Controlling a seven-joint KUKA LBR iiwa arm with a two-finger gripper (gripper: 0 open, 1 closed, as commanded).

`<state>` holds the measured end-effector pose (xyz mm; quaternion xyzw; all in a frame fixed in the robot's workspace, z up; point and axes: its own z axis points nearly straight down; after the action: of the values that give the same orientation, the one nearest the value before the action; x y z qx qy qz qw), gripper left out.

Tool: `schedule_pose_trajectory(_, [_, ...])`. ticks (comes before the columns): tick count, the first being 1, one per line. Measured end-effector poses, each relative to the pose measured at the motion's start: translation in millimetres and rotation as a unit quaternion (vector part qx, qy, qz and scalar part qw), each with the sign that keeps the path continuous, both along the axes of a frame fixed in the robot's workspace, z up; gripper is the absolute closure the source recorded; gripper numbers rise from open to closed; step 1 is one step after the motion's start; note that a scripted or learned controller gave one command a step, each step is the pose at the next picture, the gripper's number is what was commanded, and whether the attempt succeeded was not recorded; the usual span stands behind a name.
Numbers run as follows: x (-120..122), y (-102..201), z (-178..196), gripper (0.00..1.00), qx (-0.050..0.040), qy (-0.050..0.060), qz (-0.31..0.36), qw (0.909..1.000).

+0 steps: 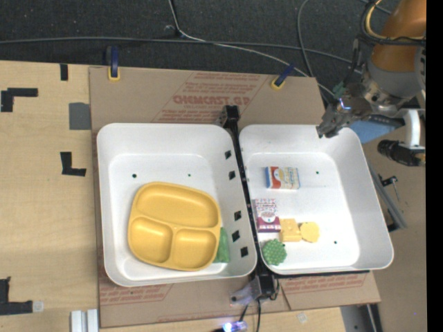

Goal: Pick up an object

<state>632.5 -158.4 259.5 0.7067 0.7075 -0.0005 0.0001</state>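
My gripper hangs above the far right corner of the right bin, over its rim, with nothing seen between its fingers. In that bin lie a small white, red and blue carton, a small maroon and white packet, a yellow block with a round yellow piece and a green knobbly thing. All of these sit well below and left of the gripper in the view. The left bin holds a yellow divided tray with a green piece at its right edge.
Both bins rest on a brown cardboard sheet held by clamps at the back. A black divider clip stands between the bins. Cables run across the dark surface behind, and arm hardware juts out at the right.
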Motion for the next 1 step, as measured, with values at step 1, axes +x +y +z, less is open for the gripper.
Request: schedule_pose_trajectory(1, [1.3, 58.9, 1.9, 1.00, 0.0009, 0.000, 0.002, 1.0000])
